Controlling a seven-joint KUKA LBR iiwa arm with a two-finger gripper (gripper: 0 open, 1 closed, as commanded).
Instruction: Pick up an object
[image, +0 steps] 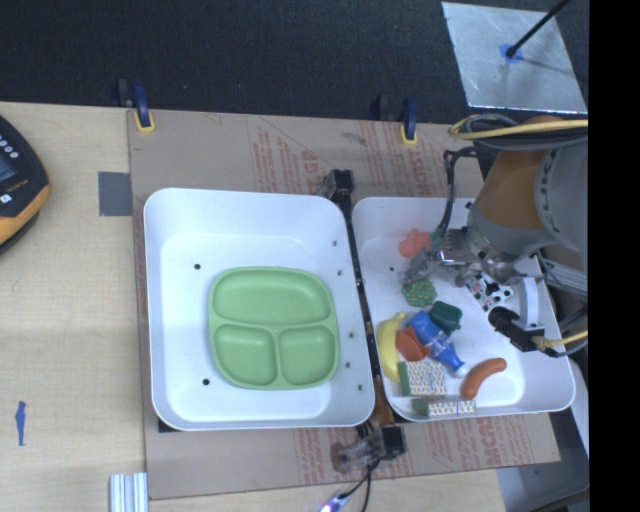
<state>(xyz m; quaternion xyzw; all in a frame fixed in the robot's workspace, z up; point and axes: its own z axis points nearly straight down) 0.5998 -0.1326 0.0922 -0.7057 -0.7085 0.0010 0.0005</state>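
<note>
Tool (425, 262), grip state unclear, hangs over right bin (545, 395); one green tray (272, 327) sits in left bin (170, 300).

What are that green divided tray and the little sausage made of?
The green tray looks like moulded plastic with a matte finish: even colour, soft rounded compartments. The sausage is probably a plastic or rubber toy: smooth, slightly shiny, uniform orange-red. Neither can be confirmed by sight alone.
</note>
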